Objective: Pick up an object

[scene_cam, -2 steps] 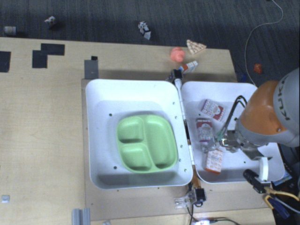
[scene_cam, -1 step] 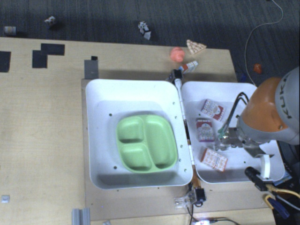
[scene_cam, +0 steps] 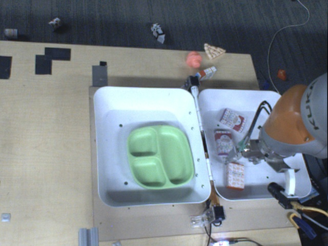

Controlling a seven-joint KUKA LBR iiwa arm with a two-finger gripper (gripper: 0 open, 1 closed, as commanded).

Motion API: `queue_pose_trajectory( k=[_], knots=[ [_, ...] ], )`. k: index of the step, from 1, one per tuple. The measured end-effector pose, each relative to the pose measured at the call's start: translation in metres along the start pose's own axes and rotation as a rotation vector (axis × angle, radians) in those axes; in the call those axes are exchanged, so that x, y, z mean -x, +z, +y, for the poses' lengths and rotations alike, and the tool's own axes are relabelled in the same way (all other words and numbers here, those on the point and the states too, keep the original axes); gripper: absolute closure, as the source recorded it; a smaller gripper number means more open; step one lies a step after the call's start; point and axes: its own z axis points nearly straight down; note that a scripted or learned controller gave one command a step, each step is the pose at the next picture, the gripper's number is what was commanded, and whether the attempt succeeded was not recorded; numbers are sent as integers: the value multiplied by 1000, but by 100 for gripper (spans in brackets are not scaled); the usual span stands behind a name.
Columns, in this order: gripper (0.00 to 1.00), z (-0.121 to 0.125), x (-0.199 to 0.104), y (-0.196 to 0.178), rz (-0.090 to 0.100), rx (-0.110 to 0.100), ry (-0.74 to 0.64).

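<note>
a pale wooden bench [scene_cam: 46,152] fills the frame from nine to six o'clock, while dark ribbed carpet [scene_cam: 113,9] runs along twelve o'clock, strewn with small litter.

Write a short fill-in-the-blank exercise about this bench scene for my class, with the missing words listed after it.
1. The green divided tray lies in the ____ bin.
2. The green divided tray has ____ compartments.
3. The small red-and-white packets lie in the ____ bin.
4. The arm's band above the wrist is ____.

Missing words: left; three; right; orange
</note>
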Motion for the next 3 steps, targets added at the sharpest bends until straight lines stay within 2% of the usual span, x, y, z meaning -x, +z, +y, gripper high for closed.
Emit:
queue_pose_trajectory(
  k=[1,2,3],
  knots=[
    [100,2,-1,-10,0,4,-2],
    [0,2,-1,-10,0,4,-2],
    [0,-6,-20,11,-2,-3,2]
  ],
)
